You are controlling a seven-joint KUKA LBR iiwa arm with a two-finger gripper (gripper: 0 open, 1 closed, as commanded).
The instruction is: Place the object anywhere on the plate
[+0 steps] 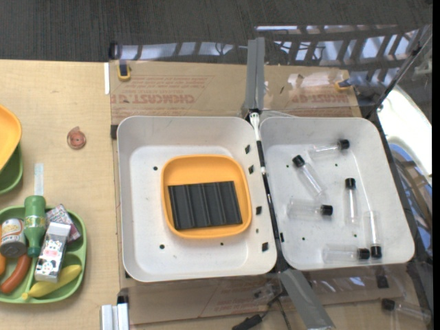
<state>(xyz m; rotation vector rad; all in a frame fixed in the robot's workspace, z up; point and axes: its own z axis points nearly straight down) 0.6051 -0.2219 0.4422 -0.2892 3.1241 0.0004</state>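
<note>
1. The bench point(75, 108) has a light wooden top on the left, and flattened brown cardboard point(172, 91) printed with red lettering lies under the two bins
2. The left white bin point(137, 205) sits on the cardboard, touching the right white bin point(392, 184) along their shared middle edge
3. On the bare wood, a small round pinkish piece point(77, 139) lies well apart from the bins
4. At the left edge, a yellow dish point(8, 139) rests over a green one point(12, 177)
5. Near the front left corner, a green plate point(72, 280) piled with toy food stands on the wood, just beside the left bin
</note>
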